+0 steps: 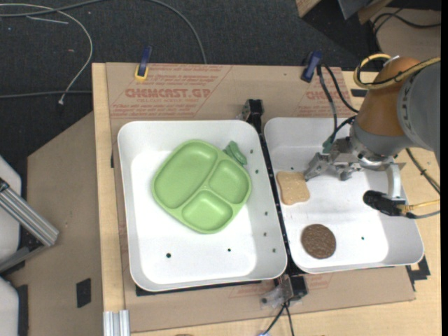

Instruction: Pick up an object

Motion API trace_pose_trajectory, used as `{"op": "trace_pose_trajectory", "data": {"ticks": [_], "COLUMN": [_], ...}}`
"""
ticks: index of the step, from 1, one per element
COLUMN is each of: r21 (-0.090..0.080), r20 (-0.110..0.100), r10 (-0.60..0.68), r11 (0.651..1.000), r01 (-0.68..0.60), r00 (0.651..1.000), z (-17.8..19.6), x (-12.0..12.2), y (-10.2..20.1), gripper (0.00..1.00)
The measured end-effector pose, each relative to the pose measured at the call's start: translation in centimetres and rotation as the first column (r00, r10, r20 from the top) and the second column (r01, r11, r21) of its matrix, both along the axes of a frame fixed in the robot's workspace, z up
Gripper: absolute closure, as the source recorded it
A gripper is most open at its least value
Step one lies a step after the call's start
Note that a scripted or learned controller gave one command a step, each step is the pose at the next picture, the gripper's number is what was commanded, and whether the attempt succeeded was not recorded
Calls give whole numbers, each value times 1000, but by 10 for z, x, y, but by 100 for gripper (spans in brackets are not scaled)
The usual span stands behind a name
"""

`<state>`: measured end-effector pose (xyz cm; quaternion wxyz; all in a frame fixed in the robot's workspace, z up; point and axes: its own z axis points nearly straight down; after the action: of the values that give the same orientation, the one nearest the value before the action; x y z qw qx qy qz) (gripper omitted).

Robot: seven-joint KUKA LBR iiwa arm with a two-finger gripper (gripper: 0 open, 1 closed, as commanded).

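- The pincer (316, 168) is seen low over the right bin (399, 250), beside its left wall, with the grey and orange arm (392, 110) behind it; whether it is released or clenched cannot be told, and nothing can be seen grasped by it.
- The nearest candidate for the task, a pale bread-like slice (292, 188), lies flat on the bin floor just below and to the left of the pincer, close to it, though contact cannot be made out.
- A round brown patty (318, 241) lies further below the pincer, well apart from it, nearer the front wall of the same bin.
- A green divided plate (201, 186) and a small dark green piece (236, 152) touching its upper edge are found in the left bin (140, 257), far to the left of the pincer, across both bin walls.
- A miss is judged likely if the slice is approached from above: it is thin and flat, so it may be pressed down or pushed aside rather than gripped.
- The slice sits near the bin wall, so it could be shoved against that wall, or the wall itself could be struck by the pincer.
- The patty is equally flat, and the same slipping could be expected there.
- The bins rest on a brown cardboard-covered counter (196, 89), held by blue clamps (144, 60) at its far edge.
- Dark carpeted floor (56, 47) with loose cables (84, 26) surrounds the counter, beyond and to the left of the pincer.
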<state>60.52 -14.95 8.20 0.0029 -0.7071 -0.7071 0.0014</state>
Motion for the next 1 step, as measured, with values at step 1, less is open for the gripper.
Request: {"op": "trace_pose_trajectory", "data": {"ticks": [1], "r21": [-1], "r20": [6], "r10": [0], "r11": [1000], "r01": [0], "r00": [1000], "z": [15], "x": [2], "y": [0], "gripper": [100]}}
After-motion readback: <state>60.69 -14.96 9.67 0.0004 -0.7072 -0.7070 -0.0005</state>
